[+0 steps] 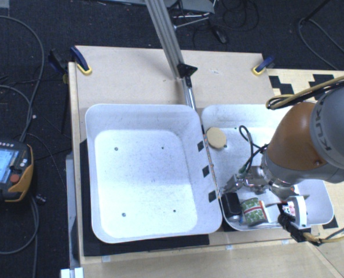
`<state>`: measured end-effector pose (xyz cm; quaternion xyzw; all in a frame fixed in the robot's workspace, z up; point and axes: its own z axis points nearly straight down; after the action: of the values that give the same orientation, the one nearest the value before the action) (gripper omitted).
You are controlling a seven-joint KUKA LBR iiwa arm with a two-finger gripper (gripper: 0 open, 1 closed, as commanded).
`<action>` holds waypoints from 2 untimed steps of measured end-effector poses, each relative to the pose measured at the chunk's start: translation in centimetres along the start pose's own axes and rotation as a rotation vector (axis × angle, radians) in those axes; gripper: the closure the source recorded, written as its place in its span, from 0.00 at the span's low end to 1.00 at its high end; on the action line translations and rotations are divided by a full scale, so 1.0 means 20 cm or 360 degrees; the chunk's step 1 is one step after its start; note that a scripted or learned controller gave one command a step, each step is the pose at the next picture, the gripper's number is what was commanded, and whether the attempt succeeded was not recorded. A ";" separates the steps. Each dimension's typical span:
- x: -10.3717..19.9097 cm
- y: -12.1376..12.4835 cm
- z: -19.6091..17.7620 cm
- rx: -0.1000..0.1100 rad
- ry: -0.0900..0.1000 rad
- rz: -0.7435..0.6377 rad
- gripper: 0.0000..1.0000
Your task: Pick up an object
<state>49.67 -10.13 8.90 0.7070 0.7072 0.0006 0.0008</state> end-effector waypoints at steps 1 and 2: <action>0.02 0.40 0.00 -0.0003 -0.0001 -0.0003 0.00; -0.18 0.62 0.00 0.0001 -0.0001 0.0002 0.00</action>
<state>62.15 -13.68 8.90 0.7075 0.7067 0.0002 0.0009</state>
